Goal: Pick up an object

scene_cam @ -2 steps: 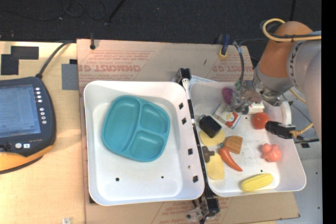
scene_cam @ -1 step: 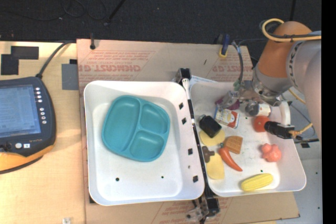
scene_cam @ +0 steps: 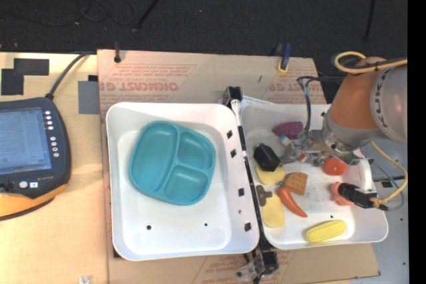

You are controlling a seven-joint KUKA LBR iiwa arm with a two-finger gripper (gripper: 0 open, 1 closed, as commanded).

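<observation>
My gripper [scene_cam: 301, 148] hangs low over the upper middle of the right bin [scene_cam: 373, 233], on the grey arm with the orange band [scene_cam: 353, 106]. A black object [scene_cam: 266, 157] lies just left of it, and a purple bunch of grapes [scene_cam: 289, 128] sits just behind it. A red tomato [scene_cam: 335, 167] rests to its right. In front of it lie a brown waffle piece [scene_cam: 296, 182], an orange-red carrot [scene_cam: 291, 201], two pale yellow slices [scene_cam: 273, 213] and a yellow corn cob [scene_cam: 326, 231]. Nothing is visibly held in the gripper.
The left bin [scene_cam: 126, 223] holds a teal divided plate [scene_cam: 173, 162]. A raised divider [scene_cam: 243, 169] with black clips separates the bins. A handheld control pad [scene_cam: 30, 143] lies on the bench at far left. Cardboard lies under both bins.
</observation>
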